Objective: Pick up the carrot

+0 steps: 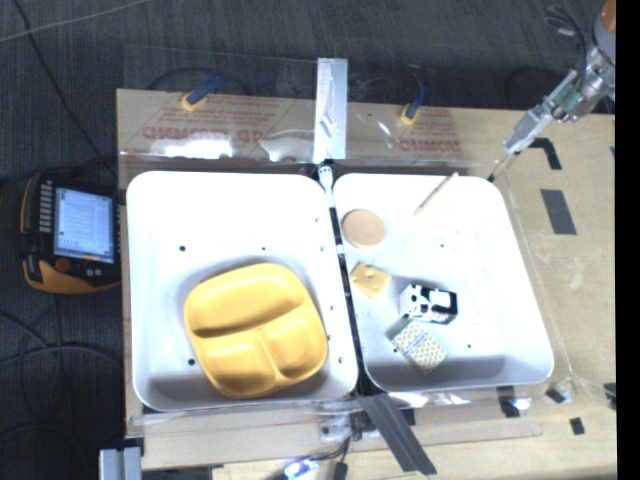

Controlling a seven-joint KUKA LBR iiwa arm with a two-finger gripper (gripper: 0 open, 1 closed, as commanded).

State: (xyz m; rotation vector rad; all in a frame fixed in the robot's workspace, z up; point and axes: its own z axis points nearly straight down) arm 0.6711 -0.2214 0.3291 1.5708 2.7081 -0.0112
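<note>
The gripper (517, 145) hangs over the table (575, 268) just outside the far right corner of the right bin (520, 268); its opening cannot be determined, and nothing is visibly held. The carrot (435, 194), a slim pale stick, lies in the bin's far part, apart from the gripper.

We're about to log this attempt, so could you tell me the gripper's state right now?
Gripper: cannot be told from this view; it sits outside the right bin, at its far right corner.
</note>
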